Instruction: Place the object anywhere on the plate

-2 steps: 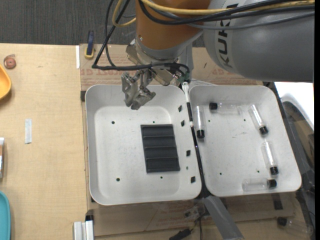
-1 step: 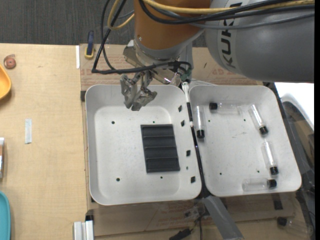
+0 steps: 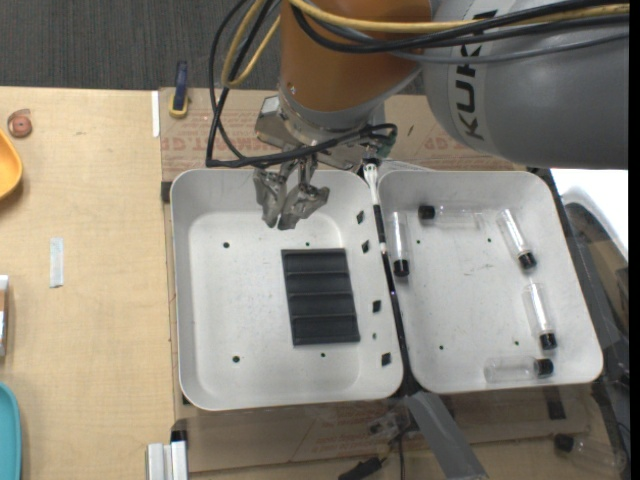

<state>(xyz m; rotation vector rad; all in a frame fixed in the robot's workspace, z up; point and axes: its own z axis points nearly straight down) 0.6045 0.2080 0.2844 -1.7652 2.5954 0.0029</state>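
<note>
- Arm (image 3: 400,38) enters from the right; its orange band sits above the far edge of the left bin (image 3: 200,368).
- Gripper (image 3: 290,200) hangs over the far part of the left bin, just beyond the dark ribbed plate (image 3: 320,296). Fingers look drawn close together with nothing seen between them.
- Plate lies flat near the middle of the left bin floor, bare on top.
- Right bin (image 3: 570,268) holds clear tubes with black caps: one (image 3: 398,243) along its left wall, one (image 3: 455,215) at the far side, one (image 3: 517,238) far right, one (image 3: 540,315) at the right wall, one (image 3: 520,370) at the near edge.
- Tubes all lie on their sides, apart from each other and well away from the gripper.
</note>
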